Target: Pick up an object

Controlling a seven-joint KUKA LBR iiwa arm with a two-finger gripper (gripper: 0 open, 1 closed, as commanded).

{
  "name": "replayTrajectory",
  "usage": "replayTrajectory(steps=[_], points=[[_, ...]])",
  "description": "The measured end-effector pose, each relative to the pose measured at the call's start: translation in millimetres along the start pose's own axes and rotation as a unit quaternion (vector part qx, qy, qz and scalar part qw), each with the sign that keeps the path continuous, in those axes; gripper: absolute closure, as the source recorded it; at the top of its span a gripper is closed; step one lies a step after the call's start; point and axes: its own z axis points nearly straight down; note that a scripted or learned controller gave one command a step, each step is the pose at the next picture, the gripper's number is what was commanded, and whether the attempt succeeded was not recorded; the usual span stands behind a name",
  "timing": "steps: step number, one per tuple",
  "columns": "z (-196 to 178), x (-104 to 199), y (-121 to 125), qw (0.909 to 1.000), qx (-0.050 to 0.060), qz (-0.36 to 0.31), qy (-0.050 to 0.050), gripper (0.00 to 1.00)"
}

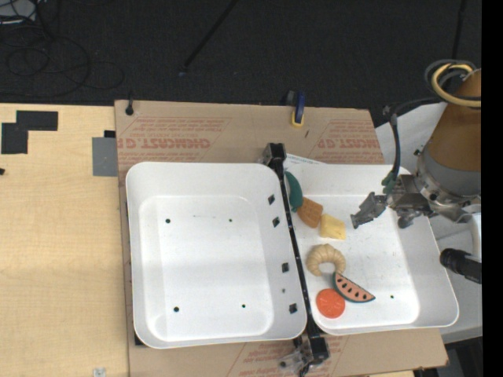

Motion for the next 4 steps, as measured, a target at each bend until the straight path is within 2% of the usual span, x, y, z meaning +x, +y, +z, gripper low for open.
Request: replayTrajectory(steps=[1,2,3,4], points=[[116.4,29.9,-19.8,1.0000,0.006,0.001,0.002,0.00],[169.7,35.6,-57.9,1.0000,-0.001,0.003,-0.001,0.00],[24.4,108.8,5.3,0.9999,-0.009,-0.005,0.001,0.00],[24.2,103.3,0.0,1.0000,0.003,0.000,0.000,1.00]])
